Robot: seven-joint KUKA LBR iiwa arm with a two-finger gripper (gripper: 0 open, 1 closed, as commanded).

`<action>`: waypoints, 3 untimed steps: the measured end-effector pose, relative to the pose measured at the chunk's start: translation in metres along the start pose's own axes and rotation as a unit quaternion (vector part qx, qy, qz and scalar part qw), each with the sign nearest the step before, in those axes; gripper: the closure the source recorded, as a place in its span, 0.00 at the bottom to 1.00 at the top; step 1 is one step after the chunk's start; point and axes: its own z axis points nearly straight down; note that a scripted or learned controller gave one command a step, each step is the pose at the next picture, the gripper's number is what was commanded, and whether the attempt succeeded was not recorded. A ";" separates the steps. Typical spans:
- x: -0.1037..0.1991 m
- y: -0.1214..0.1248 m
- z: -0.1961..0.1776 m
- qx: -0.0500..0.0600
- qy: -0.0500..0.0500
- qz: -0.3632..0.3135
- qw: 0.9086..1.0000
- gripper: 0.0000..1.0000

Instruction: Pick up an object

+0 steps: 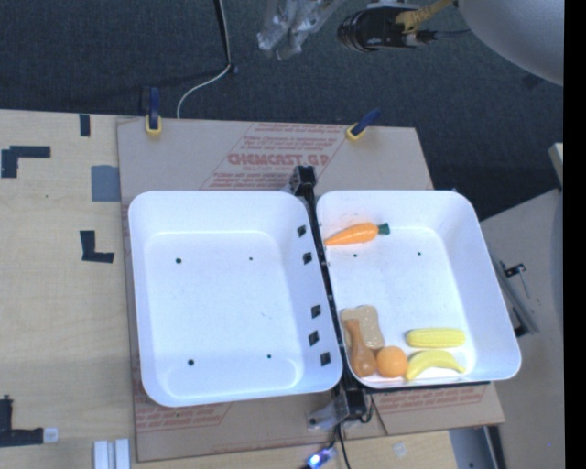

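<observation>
Nothing is lifted yet: the carrot [351, 234] lies at ten o'clock in the right bin [476, 229], with other toys at six. The gripper [291, 27], blurred at twelve o'clock, seems to carry nothing.

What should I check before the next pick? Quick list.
1. Targets in right bin: carrot, corn, banana, orange, bread - ok.
2. Carrot lies apart from the rest - ok.
3. Orange touches banana and bread, tight cluster - not ok.
4. Carrot close to the bin wall - not ok.
5. Gripper blurred at the top, fingers - cannot tell.
</observation>
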 end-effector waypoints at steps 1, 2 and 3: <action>0.001 0.000 -0.009 0.000 0.000 -0.001 1.000 1.00; 0.003 0.000 -0.019 0.001 -0.001 -0.003 1.000 1.00; 0.004 -0.001 -0.029 0.001 -0.001 -0.004 1.000 1.00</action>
